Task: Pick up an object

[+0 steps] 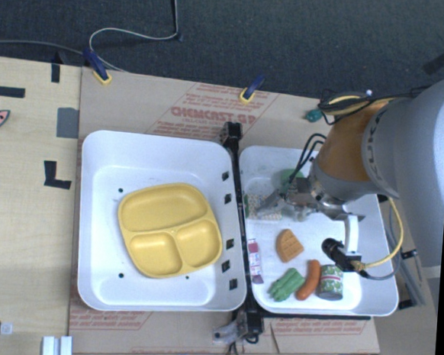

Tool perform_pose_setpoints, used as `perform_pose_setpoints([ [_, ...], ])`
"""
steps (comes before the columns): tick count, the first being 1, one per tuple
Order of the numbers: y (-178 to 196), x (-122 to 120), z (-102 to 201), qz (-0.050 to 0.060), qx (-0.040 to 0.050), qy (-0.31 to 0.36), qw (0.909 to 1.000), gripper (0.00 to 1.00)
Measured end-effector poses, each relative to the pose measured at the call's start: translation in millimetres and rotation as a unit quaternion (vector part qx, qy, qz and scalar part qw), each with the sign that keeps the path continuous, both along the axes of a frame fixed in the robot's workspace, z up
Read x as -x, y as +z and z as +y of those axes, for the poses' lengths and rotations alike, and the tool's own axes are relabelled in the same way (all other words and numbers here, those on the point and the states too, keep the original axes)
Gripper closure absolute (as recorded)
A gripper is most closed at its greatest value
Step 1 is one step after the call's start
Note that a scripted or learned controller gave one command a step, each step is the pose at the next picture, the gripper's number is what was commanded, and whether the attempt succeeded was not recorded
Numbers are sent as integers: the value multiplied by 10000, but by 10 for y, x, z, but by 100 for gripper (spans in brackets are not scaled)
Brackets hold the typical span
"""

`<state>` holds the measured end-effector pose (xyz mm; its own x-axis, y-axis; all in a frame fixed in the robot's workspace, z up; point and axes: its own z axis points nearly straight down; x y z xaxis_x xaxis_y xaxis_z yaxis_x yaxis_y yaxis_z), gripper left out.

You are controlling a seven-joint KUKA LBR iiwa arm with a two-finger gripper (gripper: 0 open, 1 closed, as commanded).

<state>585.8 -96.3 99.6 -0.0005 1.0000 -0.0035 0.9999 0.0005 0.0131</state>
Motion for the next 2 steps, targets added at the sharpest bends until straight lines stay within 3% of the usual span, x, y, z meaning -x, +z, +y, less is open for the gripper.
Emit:
perform_pose_setpoints([
  [1,-112,-111,14,45,-27,3,10000,0],
  [2,16,-133,-24,-9,16,-13,10000,100],
])
